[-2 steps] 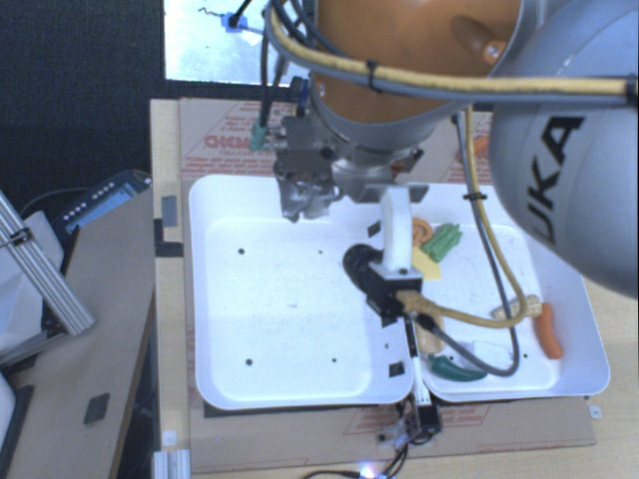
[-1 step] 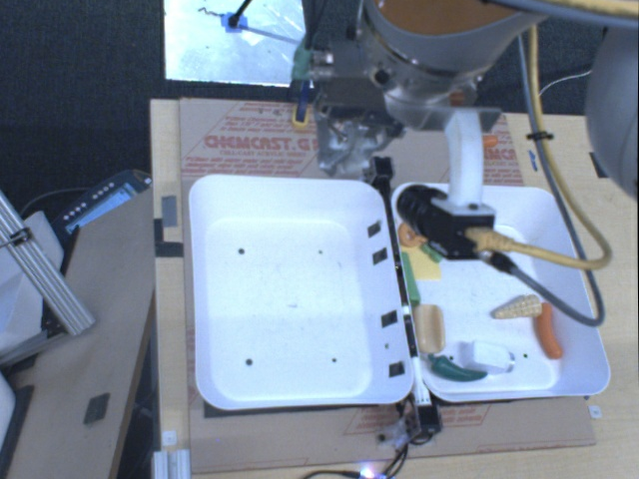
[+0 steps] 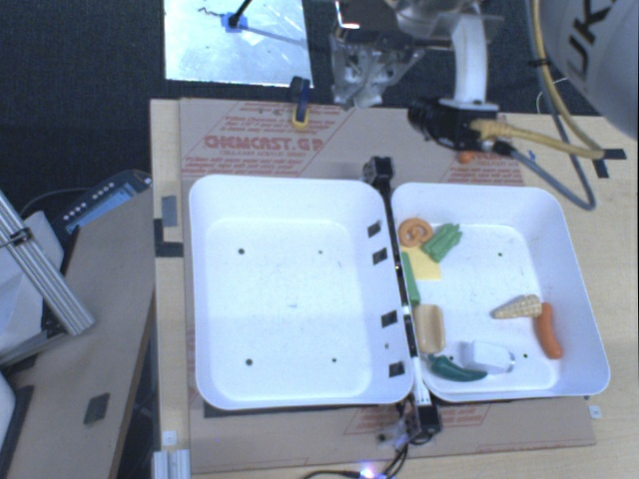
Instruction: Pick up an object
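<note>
The right bin (image 3: 574,267) holds several small toy foods. An orange spiral piece (image 3: 414,233) lies beside a green piece (image 3: 445,239) and a flat yellow piece (image 3: 425,265) at its far left. A tan loaf (image 3: 429,327), a dark green pepper (image 3: 456,369) and a white-grey object (image 3: 487,355) sit near its front left. A cream cone (image 3: 516,307) and an orange sausage shape (image 3: 548,331) lie to the right. My gripper (image 3: 364,76) hangs high beyond the bins' far edge, above the cardboard, with nothing visibly held.
The left bin (image 3: 215,203) adjoins the right one along a seam with black clips (image 3: 389,257). A blue and yellow clamp (image 3: 299,103) stands on the cardboard's far edge. Black cable fittings (image 3: 449,123) and yellow hoses (image 3: 549,143) run at the back right.
</note>
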Action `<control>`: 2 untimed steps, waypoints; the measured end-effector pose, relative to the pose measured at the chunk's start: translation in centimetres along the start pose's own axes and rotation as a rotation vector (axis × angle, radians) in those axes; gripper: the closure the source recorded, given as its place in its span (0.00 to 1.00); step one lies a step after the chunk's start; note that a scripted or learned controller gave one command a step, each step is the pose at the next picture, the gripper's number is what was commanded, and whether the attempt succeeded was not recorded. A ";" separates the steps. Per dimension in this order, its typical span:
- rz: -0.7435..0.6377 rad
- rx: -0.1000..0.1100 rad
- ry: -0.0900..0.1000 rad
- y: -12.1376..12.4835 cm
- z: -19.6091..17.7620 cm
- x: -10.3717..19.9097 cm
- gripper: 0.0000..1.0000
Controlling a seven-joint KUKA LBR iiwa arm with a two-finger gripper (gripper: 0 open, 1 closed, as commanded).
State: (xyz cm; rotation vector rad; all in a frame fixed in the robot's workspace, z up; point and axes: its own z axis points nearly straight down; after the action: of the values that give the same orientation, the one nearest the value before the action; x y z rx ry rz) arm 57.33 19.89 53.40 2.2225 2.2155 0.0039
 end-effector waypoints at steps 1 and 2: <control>-0.007 0.018 -0.004 -2.4 13.6 1.5 1.00; -0.011 -0.011 0.010 -8.9 -1.1 1.3 1.00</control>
State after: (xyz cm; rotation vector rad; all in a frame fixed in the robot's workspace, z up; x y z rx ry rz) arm 48.38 21.26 54.48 2.2096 2.2278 0.0275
